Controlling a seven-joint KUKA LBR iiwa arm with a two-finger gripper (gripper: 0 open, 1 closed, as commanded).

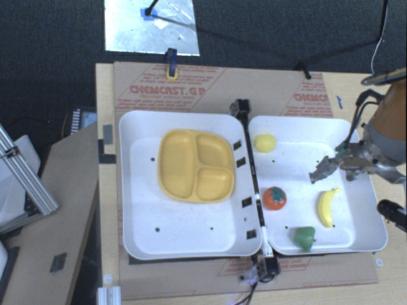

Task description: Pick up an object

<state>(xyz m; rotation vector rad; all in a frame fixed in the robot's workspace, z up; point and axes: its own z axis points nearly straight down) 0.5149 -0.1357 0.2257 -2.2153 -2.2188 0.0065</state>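
Lowest in the frame, a green pepper point(305, 237) sits near the bottom edge of the right bin point(365, 237). Just above it and to the right lies a banana point(327, 207), and left of that an orange-red tomato point(275, 197). A yellow lemon point(265, 143) rests in that bin's upper left corner. My fingers point(324, 169) hang over the bin's right-centre, just above the banana, slightly parted and gripping nothing. At centre-left, the left bin point(137, 234) holds a yellow divided plate point(194, 166). Both bins rest on the cardboard-covered surface point(191, 88).
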